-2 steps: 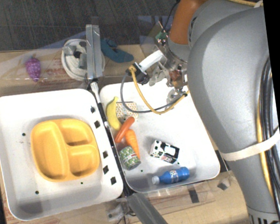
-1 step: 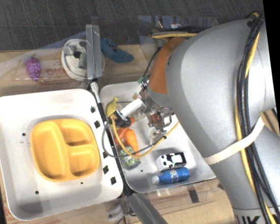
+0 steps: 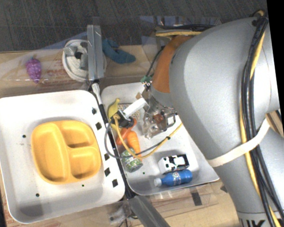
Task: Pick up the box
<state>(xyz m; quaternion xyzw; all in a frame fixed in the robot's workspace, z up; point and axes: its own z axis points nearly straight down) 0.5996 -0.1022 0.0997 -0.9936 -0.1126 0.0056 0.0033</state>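
In the right bin (image 3: 204, 172), the big grey arm (image 3: 221, 84) is seen reaching down, and its tool (image 3: 155, 119) is hung over the middle; whether it is open or shut cannot be told. The yellow tray (image 3: 66, 150) is seen in the left bin (image 3: 12, 153). The black and white box (image 3: 175, 161) is laid near the front, just behind the blue bottle (image 3: 175, 178).

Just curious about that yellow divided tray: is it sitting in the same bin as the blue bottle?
No. The yellow tray lies alone in the left bin, while the blue bottle lies in the right bin.
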